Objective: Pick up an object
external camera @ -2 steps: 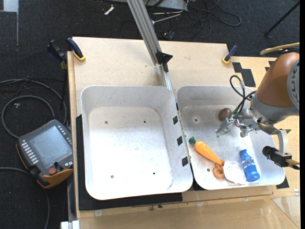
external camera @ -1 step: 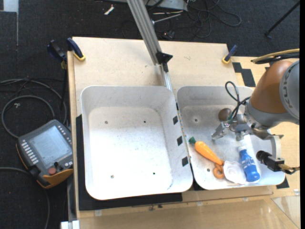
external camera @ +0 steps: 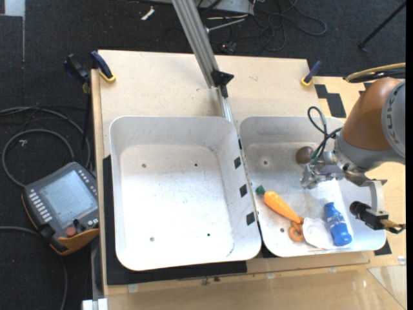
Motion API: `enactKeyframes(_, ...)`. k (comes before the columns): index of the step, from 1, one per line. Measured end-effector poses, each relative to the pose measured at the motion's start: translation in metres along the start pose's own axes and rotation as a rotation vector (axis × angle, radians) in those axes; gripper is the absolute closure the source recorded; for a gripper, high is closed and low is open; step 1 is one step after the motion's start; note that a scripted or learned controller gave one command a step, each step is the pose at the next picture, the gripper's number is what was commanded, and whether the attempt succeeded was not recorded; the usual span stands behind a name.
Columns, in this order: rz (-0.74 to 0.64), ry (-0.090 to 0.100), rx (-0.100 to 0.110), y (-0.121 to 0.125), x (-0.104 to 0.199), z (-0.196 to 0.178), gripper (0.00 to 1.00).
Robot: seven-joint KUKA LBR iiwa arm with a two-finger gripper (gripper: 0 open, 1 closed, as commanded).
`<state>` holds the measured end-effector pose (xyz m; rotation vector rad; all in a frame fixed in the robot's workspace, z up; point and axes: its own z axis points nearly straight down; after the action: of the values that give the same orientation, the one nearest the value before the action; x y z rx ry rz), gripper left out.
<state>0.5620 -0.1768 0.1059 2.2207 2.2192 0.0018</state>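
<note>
In the right bin (external camera: 271, 131) lie an orange toy carrot (external camera: 280, 205) with a green tip, a small orange ring (external camera: 295, 233), a blue bottle (external camera: 336, 223) resting on a white piece (external camera: 315, 233), and a brownish round object (external camera: 303, 154). My gripper (external camera: 311, 177) reaches in from the right and points down over the bin floor, just below the brown object and to the right of the carrot. Nothing shows between its fingers.
The left bin (external camera: 122, 134) stands beside the right one. A metal pole (external camera: 197, 34) slants across the bench's far side. Yellow-blue clamps (external camera: 103, 66) sit at the bench corners. A teach pendant (external camera: 61, 202) lies on the floor to the left.
</note>
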Motion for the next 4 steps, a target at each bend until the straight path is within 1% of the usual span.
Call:
enactKeyframes(1,0.0,-0.001,-0.002,-0.002,-0.002,-0.043,1.0)
enactKeyframes(2,-0.005,-0.001,-0.004,0.002,0.009,-0.096,1.0)
enactKeyframes(3,-0.003,-0.003,-0.004,-0.001,0.0,-0.145,1.0)
enactKeyframes(4,-0.008,0.003,0.002,-0.007,0.051,-0.153,1.0)
